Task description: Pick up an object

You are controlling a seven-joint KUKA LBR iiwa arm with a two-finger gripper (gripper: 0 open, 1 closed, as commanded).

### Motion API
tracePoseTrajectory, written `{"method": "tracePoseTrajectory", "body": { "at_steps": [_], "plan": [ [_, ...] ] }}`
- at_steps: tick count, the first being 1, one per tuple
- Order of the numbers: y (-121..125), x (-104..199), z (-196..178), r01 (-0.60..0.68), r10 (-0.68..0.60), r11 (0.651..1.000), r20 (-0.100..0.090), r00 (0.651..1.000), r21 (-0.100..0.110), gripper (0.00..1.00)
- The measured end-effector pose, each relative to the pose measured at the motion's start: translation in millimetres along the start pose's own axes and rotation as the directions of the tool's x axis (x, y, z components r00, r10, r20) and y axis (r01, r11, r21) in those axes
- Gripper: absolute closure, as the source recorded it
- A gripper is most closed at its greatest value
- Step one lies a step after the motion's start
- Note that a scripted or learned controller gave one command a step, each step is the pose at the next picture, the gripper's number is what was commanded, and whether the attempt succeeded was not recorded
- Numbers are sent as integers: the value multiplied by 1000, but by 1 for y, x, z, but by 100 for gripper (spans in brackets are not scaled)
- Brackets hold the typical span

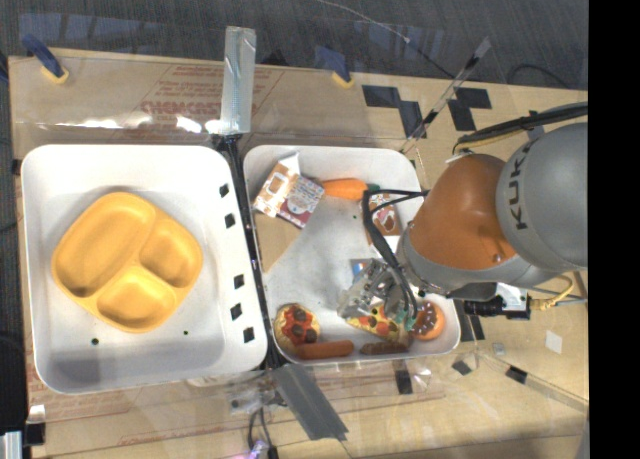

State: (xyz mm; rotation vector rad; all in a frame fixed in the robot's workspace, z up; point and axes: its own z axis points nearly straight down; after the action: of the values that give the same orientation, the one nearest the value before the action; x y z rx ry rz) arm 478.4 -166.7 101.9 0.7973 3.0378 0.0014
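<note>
Toy food lies in the right bin (300, 247), mostly along its edges. A toy pizza slice (378, 321) with bright dots sits near the front edge, right under the hand (375, 292). I cannot tell how the hand is set. A round red and brown piece (297, 323) lies in the front left corner, and a long red-brown hot dog (321, 350) lies just beside it against the front wall. A round brown piece (428, 319) sits in the front right corner. An orange carrot (345, 188) lies by the back wall, next to a small snack packet (288, 196) that is white and dark red. The words on the packet are too small to read. The middle left of this bin is bare white floor, so there is open room there.

The left bin (60, 347) holds a yellow tray (127, 260) with three dips. White floor shows all around the tray.

The grey arm (550, 207) has big letters on it that start "KU". Its orange band (460, 222) hangs over the right side of the right bin. Faded red writing on the surface (120, 97) behind the bins is too dim to read.
</note>
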Motion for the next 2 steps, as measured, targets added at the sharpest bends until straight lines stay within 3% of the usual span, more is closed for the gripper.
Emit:
{"method": "tracePoseTrajectory", "body": {
  "at_steps": [1,2],
  "plan": [
    [36,-10,-151,143,-143,990,13,990,0,100],
    [15,-51,-5,386,-386,922,-10,922,-1,100]
  ]
}}
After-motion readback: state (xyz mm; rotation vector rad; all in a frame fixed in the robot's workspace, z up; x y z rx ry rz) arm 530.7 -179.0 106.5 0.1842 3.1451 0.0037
